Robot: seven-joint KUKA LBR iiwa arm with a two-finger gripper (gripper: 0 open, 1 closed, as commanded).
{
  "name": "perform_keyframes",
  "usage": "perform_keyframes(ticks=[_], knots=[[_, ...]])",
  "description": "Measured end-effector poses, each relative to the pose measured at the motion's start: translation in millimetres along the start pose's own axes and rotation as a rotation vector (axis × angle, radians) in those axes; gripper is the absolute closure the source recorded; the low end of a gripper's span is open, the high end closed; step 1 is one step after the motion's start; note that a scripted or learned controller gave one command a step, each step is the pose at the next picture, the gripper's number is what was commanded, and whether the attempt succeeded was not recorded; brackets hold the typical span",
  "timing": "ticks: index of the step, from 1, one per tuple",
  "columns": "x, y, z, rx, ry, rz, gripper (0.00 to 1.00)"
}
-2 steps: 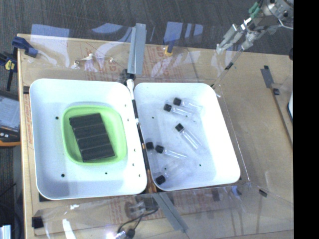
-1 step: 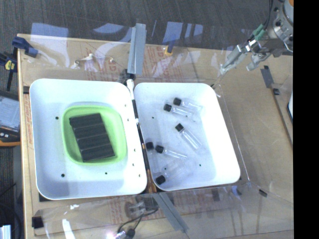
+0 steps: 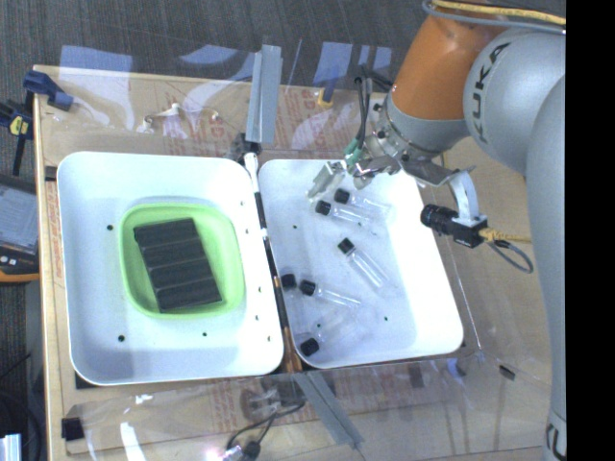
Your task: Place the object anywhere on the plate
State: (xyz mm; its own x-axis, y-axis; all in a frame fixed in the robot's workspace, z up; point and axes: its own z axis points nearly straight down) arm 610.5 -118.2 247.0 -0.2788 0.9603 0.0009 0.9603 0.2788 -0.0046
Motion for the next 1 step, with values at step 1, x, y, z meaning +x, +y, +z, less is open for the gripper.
perform_keyframes(ticks=[1], knots=[[-83.8, -21.9, 21.0, -0.004, -0.003, -0.207, 0.00]])
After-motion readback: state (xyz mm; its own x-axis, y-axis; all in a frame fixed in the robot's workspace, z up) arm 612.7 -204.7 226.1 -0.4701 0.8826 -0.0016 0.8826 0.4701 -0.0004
